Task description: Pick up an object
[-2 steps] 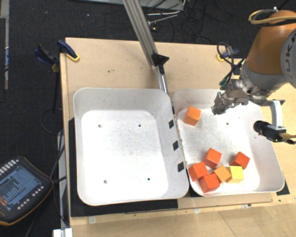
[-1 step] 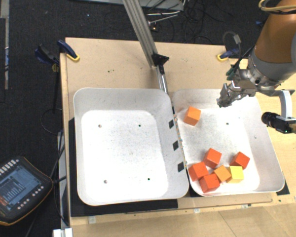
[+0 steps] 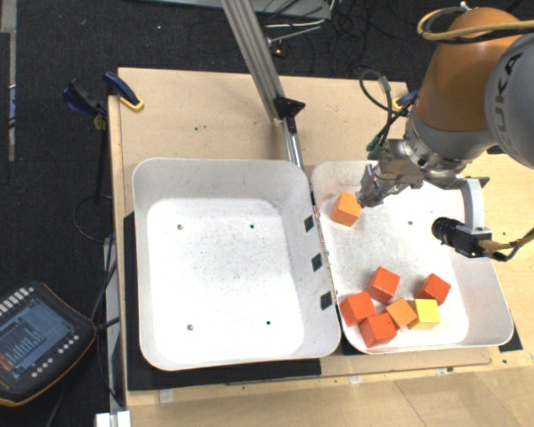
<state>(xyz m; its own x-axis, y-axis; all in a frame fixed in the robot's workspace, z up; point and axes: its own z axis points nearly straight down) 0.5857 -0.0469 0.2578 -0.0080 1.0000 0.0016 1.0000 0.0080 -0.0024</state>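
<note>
An orange cube (image 3: 345, 209) sits in the upper left part of the right bin (image 3: 481, 327), close to the wall between the bins. My gripper (image 3: 370, 190) hangs at the cube's upper right corner, its dark tip meeting the cube's edge. Whether the cube is gripped or merely touched is unclear from this angle. Several more cubes lie clustered at the near end of the same bin: red ones (image 3: 384, 283) (image 3: 435, 288) (image 3: 377, 328), orange ones (image 3: 356, 308) (image 3: 400, 312) and a yellow one (image 3: 426, 311).
The left bin (image 3: 151, 194) lies beside the right one, with black clips (image 3: 318, 261) on the shared wall. A slanted metal pole (image 3: 258, 60) runs down to the bins' far junction. A black camera unit (image 3: 454, 232) hangs off the arm over the right bin.
</note>
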